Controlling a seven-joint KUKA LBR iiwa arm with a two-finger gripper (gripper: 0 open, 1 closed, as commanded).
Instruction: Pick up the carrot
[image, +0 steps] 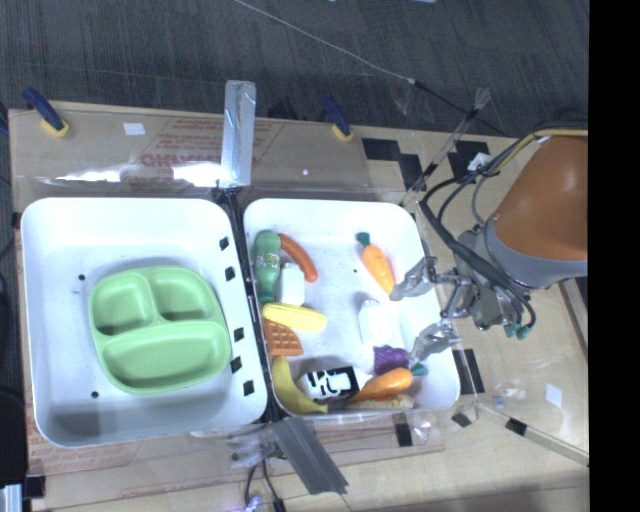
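One carrot (377, 266) lies just left of the open pincer (421, 311).

Hand (422, 312) spread open at right bin's (335, 212) edge, carrot (377, 265) lying near

White floor lies bare around the carrot (377, 267) (sausage (299, 258) well left); the near corner is crowded.

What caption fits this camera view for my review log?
Open gripper hovers at the right bin's right edge, nothing between its fingers, just right of the carrot; green plate in left bin.
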